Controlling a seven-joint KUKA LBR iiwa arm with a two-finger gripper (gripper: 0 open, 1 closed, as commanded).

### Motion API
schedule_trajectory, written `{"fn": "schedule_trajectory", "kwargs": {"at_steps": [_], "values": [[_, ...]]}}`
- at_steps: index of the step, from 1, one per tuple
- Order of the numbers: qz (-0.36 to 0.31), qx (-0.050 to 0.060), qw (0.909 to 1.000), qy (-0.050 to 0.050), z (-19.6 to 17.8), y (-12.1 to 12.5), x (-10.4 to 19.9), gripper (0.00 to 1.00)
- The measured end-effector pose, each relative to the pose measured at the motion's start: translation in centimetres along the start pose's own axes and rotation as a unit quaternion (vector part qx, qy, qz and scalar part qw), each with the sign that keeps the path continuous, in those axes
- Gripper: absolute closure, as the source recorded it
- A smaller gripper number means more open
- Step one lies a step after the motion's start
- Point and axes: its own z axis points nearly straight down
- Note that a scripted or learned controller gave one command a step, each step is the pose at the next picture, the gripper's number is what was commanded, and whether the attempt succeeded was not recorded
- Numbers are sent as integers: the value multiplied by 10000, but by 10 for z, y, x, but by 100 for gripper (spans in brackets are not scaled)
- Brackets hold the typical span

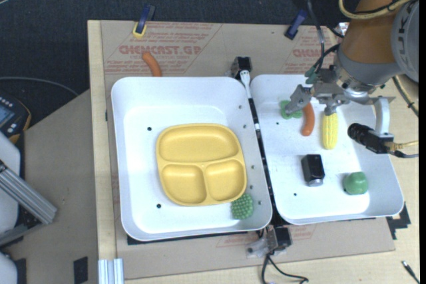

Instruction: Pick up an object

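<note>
Nothing's picked yet — your gripper (318,95) hangs low over the back of the right bin (379,204), fingers spread apart w/ nothing between them, the orange sausage (307,120) just below its tips. Crowded spot: corn cob (329,130) right beside the sausage, a small green piece (290,110) by the near finger — either could get nudged. Black block (313,168) and green ball (356,183) lie further out toward the front; yellow tray (200,163) and green broccoli (242,207) are well off in the left bin (133,143).

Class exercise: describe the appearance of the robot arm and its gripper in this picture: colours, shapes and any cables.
The arm is a rounded grey body with a wide orange band above the wrist, and a pale cable loops over that band. The gripper is grey metal with slim fingers. A black cylindrical part sticks out beside it, trailing thin wires.
</note>
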Motion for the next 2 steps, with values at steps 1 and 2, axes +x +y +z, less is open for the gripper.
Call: {"fn": "schedule_trajectory", "kwargs": {"at_steps": [1,2], "values": [[1,-7,10000,-3,51,7,-6,0],[-2,-58,10000,-27,100,9,-7,0]]}}
